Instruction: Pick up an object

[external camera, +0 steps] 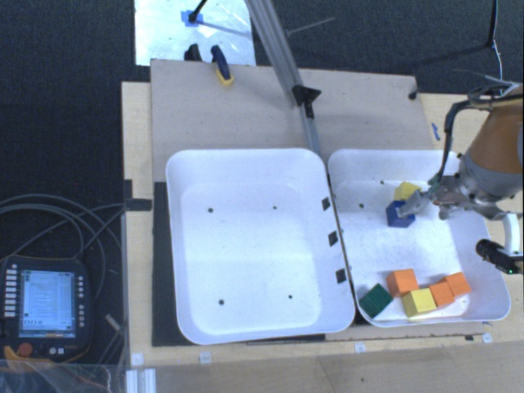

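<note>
In the right bin (360,170), a blue block (398,214) lies next to a yellow block (406,190) near the middle. My gripper (422,201) reaches in from the right, low over the bin, its tip against the blue block's right side. The arm's orange band (498,147) is above the bin's right rim. Along the front wall sit a green block (376,300), a yellow block (419,302) and three orange blocks (402,281), (442,293), (458,283).
The left bin (188,219) stands beside the right one, joined by black clips (334,238). A slanted metal pole (278,43) crosses the board behind the bins. A teach pendant (45,305) with cables lies at the far left.
</note>
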